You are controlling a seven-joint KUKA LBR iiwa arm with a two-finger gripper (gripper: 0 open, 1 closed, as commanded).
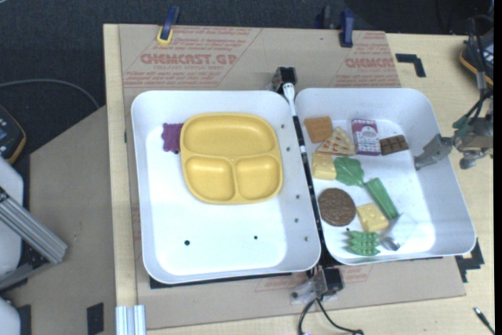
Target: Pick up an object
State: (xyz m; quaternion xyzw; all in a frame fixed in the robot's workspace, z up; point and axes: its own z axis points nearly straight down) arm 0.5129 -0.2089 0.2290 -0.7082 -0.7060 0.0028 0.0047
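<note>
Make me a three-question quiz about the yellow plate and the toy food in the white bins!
1. Where is the yellow plate?
A. in the left bin
B. in the right bin
C. on the floor

2. What colour is the small thing peeking out beside the plate?
A. orange
B. purple
C. blue

3. How is the round brown cookie lying?
A. flat in the right bin
B. on the yellow plate
C. held in the hand

Answers: 1 A, the plate sits in the left bin. 2 B, a purple piece touches the plate's left edge. 3 A, it lies flat in the right bin among the toy food, while the hand is at that bin's right rim.
</note>
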